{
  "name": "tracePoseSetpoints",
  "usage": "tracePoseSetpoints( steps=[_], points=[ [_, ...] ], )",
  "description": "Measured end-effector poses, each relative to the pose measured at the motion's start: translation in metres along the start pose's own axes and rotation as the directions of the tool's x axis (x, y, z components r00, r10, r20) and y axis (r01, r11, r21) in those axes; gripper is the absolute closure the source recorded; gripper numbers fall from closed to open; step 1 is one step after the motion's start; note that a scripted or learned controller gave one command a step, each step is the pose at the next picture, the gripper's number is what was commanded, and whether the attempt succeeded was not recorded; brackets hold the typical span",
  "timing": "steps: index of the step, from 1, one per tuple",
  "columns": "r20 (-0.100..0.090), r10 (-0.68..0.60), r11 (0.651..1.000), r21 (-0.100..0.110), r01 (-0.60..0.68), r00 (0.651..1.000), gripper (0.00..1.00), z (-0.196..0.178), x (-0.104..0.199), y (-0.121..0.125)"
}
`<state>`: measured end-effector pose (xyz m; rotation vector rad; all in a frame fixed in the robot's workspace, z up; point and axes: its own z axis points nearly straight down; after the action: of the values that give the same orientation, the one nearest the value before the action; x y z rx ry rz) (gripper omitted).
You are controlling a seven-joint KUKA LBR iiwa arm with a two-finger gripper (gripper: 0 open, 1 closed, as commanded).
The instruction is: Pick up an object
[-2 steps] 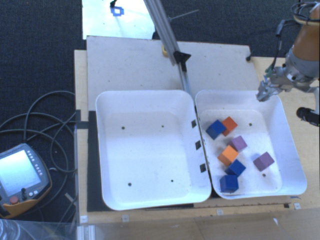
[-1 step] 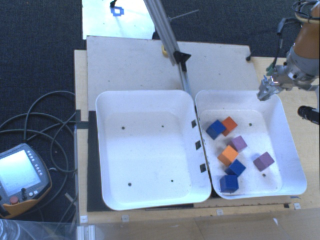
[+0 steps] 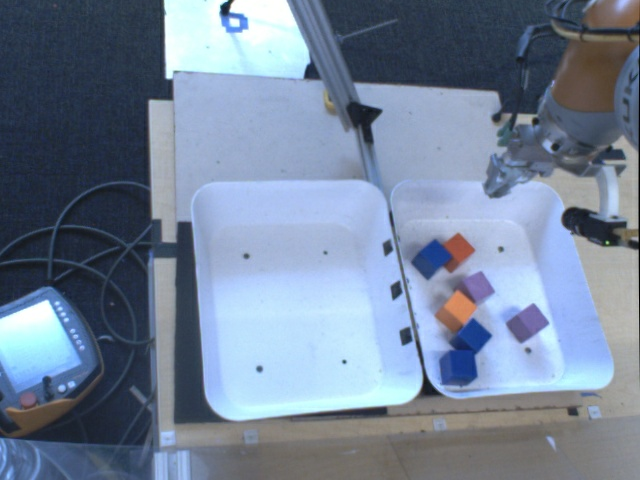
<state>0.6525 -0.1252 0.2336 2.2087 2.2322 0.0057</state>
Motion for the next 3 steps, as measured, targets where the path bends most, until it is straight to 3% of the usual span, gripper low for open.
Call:
tracePoseSetpoints(
  steps=[1,3],
  points=[
    [-0.001,-0.001,1.0,0.001,0.001,1.0,1.0,0.007,0.056,0.008],
    [-0.001,-0.001,1.0,0.001,0.001,1.0,1.0,0.0,0.159,-0.003]
  ],
)
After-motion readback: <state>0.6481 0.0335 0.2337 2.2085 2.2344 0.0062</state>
